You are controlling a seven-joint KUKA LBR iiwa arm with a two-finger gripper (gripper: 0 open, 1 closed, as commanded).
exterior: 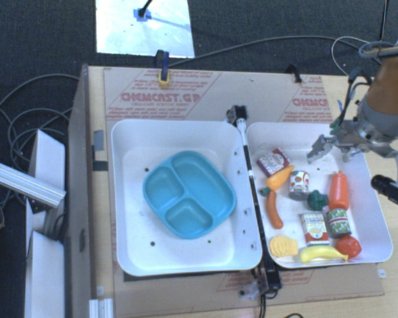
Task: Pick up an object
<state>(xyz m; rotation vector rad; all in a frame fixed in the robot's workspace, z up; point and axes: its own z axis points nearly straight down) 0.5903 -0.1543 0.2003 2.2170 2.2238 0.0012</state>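
The arm reaches in from the right, its gripper (333,144) hovering over the upper part of the right bin (378,234), fingers spread and holding nothing. Toy foods lie below it: a carrot (339,189), a can (299,183), a banana (322,254).

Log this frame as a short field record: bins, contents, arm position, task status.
left bin: holds a blue divided plate
right bin: toy food, including a banana, a tomato, an orange carrot, a hot dog, small cans and cartons
arm: gripper over the right bin's far edge, above the toys
grasp: nothing seen between the jaws
task status: no object lifted yet
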